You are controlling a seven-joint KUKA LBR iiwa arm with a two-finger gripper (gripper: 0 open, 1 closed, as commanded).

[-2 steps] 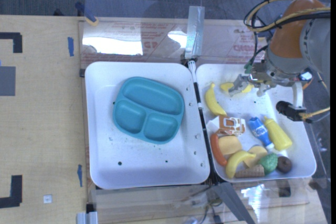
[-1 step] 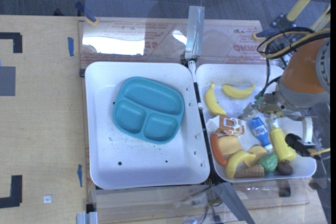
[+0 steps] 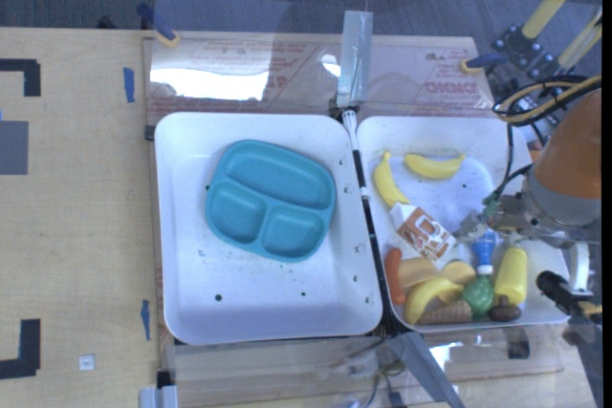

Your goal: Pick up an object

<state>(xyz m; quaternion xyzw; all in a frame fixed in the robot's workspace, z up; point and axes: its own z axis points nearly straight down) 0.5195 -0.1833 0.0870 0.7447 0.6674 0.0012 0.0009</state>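
The robot arm (image 3: 564,172) hangs at the right bin's (image 3: 497,131) three o'clock edge; toy food (image 3: 449,287) lies unlifted, claw state impossible to tell.

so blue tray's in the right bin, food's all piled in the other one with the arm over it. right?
Not quite: the bins are swapped. The camera view shows the blue tray in the left bin, alone. The food, bananas and the rest, is piled in the right bin, and the arm does hang over that pile from the right.
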